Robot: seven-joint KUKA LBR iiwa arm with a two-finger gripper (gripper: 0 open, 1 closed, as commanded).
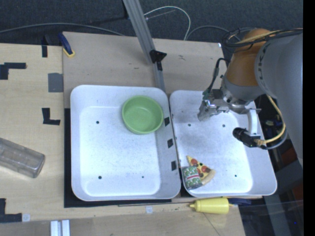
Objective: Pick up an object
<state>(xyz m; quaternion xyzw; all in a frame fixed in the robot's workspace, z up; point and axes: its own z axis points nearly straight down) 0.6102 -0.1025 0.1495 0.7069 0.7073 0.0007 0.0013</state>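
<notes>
Toy pizza slice (pixel 197 171) lies at the right bin's (pixel 246 181) near-left corner. Gripper (pixel 205 113) hovers at the far end, grip state indeterminate. Approach step; next move requires travel toward the slice and descent.

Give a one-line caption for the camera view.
Gripper over right white bin; round green bowl in left white bin.

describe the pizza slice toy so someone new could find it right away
Start at the right-hand white bin, the one under the arm. Look to its near left corner, by the divider between the bins, where a small flat pizza slice toy lies. It is multicoloured with red spots, unlike the plain yellow bottle outside the bin's front rim.
</notes>
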